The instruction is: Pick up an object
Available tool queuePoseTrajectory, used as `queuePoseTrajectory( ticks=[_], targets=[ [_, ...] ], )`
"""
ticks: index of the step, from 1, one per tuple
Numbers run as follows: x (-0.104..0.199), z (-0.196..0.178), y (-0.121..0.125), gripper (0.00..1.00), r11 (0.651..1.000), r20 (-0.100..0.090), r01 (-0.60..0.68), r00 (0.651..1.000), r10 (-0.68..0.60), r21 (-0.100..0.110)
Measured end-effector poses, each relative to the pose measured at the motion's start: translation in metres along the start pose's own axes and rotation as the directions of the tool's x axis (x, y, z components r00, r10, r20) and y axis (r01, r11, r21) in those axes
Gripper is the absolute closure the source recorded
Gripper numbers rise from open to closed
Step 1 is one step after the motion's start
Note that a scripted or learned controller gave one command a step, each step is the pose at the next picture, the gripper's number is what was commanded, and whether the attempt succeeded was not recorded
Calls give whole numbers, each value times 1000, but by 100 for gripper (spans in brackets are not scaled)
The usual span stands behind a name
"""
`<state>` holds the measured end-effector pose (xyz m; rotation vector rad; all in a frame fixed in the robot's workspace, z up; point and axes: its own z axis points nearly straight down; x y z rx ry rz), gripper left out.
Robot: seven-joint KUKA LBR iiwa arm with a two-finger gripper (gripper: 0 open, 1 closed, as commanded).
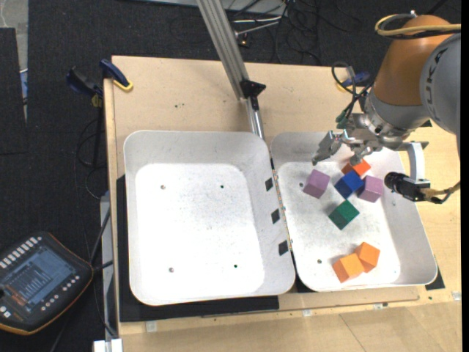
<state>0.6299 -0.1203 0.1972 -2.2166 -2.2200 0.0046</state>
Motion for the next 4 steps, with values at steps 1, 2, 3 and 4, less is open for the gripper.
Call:
queuePoseTrajectory(
  ticks=[1, 2, 3, 4],
  targets=[
    [0, -3, 1, 0, 1000, 1, 1, 1000, -1, -5],
    [-5, 57, 7, 0, 1000, 1, -2, 1000, 2, -1],
    [-4, 105, 7, 0, 1000, 1, -1, 1000, 1, -2],
    [-4, 92, 7, 100, 1000, 2, -2, 1000, 2, -5]
  ],
)
